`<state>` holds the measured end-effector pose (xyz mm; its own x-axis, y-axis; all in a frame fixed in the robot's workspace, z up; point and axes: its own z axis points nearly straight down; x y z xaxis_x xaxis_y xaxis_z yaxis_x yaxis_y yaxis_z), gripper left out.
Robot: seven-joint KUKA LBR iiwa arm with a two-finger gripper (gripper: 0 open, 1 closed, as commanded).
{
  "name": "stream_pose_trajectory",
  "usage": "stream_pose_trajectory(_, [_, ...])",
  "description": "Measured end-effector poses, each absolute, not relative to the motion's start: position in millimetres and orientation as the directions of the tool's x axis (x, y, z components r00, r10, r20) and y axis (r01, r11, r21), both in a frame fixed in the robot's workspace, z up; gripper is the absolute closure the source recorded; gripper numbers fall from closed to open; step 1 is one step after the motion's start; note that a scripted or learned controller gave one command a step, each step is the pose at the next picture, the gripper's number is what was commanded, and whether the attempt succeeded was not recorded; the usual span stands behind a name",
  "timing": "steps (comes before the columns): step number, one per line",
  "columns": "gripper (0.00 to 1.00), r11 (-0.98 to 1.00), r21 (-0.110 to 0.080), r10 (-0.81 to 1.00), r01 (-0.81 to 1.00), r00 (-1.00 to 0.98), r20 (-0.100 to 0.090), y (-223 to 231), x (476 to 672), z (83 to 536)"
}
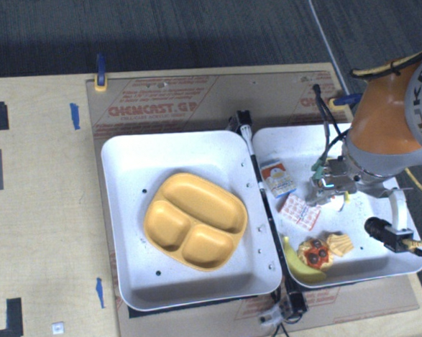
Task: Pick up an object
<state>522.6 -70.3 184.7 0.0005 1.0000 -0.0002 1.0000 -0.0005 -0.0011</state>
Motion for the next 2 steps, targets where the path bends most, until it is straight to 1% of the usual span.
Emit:
stream_pose_trajectory(1, [0.00,0.000,-0.001,1.000,1.000,0.000,0.000,-69.9,522.7,184.7])
stream_pose_trajectory(2, [0.00,0.000,0.002,1.000,1.000,0.000,0.000,-103.6,497.7,86.0])
